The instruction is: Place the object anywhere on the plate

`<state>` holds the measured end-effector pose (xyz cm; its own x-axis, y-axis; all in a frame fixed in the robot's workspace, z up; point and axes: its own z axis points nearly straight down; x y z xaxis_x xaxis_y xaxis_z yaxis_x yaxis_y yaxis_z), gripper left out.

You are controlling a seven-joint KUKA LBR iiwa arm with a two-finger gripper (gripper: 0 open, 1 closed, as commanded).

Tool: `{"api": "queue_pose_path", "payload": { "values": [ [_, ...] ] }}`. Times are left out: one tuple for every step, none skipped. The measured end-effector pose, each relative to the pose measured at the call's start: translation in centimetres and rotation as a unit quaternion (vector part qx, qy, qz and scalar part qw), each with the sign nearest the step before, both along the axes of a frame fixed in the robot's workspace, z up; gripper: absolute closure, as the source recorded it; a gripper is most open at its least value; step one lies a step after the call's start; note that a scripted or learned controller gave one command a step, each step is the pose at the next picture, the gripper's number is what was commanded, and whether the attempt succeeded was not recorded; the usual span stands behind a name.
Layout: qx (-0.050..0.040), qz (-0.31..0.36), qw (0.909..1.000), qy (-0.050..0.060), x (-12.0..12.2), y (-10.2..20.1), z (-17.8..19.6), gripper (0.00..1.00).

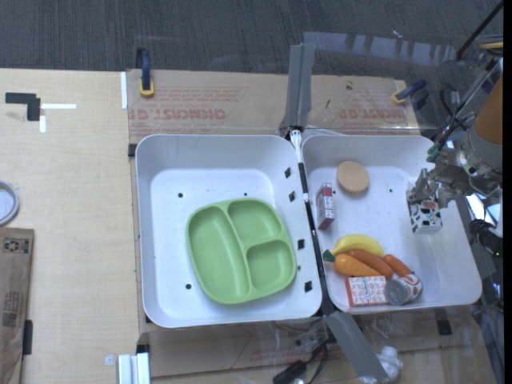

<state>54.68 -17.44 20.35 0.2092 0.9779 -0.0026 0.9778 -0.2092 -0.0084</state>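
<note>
My bench (64,158) carries two bins; the left bin (160,166) holds the green plate (240,249), its long axis running upper-left to lower-right; my tool (428,194) hangs over the right bin's (456,286) right side, a small white carton (426,217) upright just below it; whether the tool grips it, I cannot tell; my arm is cut off at the edge.

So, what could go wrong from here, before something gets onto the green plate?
1. The gripper sits at a small white carton, but a firm hold is not clear, so the carton may slip.
2. The green plate lies in the other bin, past the raised divider; a low carry could catch it.
3. The banana, carrots and red box lie on that route and could be knocked.
</note>
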Motion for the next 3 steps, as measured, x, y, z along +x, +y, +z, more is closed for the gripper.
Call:
{"api": "queue_pose_path", "payload": {
  "values": [
    [0.0003,-0.014,0.9999,0.000,-2.6,8.0,-2.7,1.00],
    [-0.0003,-0.011,0.9999,0.000,-2.7,15.2,-1.6,1.00],
    [0.0004,0.122,0.9926,-0.001,-2.1,21.2,-1.6,1.00]
  ]
}}
